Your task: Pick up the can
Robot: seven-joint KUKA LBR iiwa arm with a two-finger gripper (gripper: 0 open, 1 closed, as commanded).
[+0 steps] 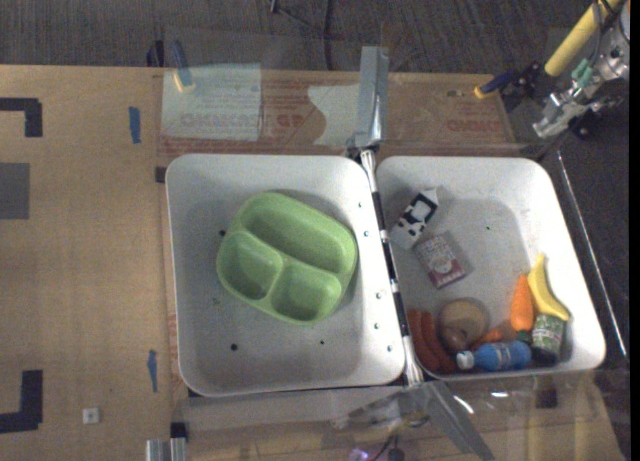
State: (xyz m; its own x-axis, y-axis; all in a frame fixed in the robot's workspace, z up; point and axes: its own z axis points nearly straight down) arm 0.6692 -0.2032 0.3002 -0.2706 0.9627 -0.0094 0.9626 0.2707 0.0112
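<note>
The can (463,321) stands in the right bin (500,189) near its front wall. It is round, with a tan top and a darker brown side. Two red sausages (428,341) lie against its left side. A blue bottle (500,356) lies on its side just in front of it, to the right. A small red and white box (441,258) lies a little behind the can.
A cow-patterned carton (417,215) leans near the divider. A carrot (522,303), a banana (546,290) and a green-labelled jar (547,334) crowd the right bin's front right corner. The left bin (190,249) holds a green divided plate (287,257). A yellow tube and metal fittings (575,79) sit at the back right.
</note>
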